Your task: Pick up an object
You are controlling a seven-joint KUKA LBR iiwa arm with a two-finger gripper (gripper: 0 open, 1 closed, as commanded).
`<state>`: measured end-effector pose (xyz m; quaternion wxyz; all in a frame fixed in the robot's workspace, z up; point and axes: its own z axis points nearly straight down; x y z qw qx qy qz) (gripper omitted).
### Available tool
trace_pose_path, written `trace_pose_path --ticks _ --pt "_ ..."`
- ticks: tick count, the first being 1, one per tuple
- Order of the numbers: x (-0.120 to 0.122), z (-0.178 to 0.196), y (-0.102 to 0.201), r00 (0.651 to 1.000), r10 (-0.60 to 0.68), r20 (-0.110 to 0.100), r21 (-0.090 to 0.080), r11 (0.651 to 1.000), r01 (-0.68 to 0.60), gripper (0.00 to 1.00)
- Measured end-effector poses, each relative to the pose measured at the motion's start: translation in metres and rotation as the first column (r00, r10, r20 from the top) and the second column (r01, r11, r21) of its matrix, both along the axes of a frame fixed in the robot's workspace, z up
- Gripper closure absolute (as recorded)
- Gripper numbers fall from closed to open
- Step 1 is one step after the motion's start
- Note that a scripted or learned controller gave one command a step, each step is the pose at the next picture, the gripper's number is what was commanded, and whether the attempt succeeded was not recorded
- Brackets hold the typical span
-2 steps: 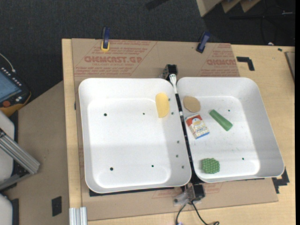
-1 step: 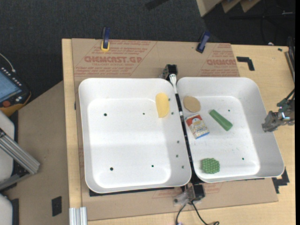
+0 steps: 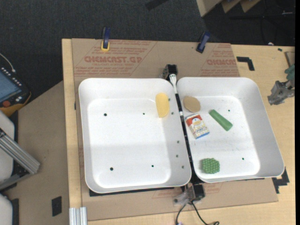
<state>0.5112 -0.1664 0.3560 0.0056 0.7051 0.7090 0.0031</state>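
Note:
The right bin (image 3: 253,97) holds a green bar (image 3: 220,119), a small red, white and blue box (image 3: 197,126), a tan round piece (image 3: 191,103) and a bumpy green ball (image 3: 210,165). A yellow oblong object (image 3: 162,105) lies in the left bin (image 3: 93,125), near its right wall. My gripper (image 3: 280,92) is a small grey shape at the view's right edge, outside the right bin's far right rim, well apart from every object. Nothing is seen in it.
Both bins sit on a cardboard-covered board (image 3: 140,60) held by two clamps (image 3: 106,39) at the back. A cable and connector (image 3: 192,196) lie at the front between the bins. Grey equipment (image 3: 14,149) stands at the left.

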Motion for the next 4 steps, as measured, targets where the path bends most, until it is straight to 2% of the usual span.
trace_pose_path --ticks 1,2,3,4 --pt "-0.030 0.033 -0.061 1.000 -0.011 -0.006 -0.002 1.000 0.011 1.00" --pt "-0.013 -0.118 -0.046 1.000 -0.005 -0.027 0.010 1.000 0.005 1.00" --pt "-0.009 -0.049 -0.056 1.000 -0.005 -0.005 -0.001 1.000 0.005 1.00" --pt "-0.032 0.009 -0.059 1.000 -0.006 -0.003 -0.002 1.000 0.006 1.00"
